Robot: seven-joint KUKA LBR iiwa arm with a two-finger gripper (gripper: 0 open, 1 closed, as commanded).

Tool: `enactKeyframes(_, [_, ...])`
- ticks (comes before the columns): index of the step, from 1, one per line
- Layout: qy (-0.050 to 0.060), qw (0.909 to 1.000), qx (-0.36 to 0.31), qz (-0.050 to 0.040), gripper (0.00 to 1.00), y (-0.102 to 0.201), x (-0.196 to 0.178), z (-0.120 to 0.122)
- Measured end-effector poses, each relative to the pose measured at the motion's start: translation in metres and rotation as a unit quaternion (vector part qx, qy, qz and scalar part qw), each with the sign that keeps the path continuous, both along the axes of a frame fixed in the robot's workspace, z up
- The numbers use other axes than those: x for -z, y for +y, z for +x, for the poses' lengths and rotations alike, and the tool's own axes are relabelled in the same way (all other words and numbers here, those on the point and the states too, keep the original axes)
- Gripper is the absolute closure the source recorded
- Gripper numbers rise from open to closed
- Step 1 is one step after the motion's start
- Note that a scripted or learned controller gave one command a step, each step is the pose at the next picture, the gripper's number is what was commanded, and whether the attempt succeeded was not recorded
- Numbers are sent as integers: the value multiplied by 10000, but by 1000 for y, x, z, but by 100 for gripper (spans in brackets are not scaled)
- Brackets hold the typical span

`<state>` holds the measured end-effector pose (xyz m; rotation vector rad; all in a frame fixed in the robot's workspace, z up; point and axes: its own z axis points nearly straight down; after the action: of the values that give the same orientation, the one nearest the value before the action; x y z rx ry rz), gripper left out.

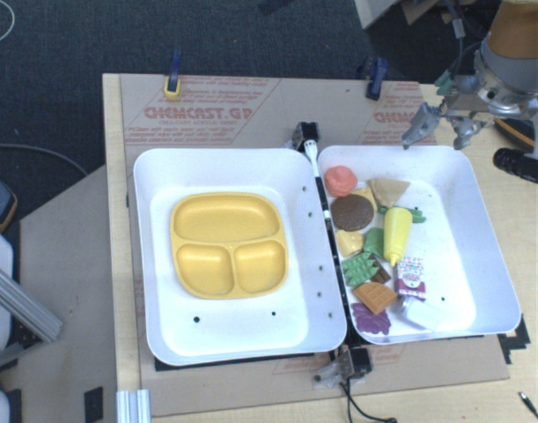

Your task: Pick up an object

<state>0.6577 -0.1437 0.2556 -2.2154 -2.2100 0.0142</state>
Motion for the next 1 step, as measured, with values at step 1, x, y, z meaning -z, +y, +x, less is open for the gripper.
enactKeyframes(1, [-72,10000,-12,-11,0,0,-9,2])
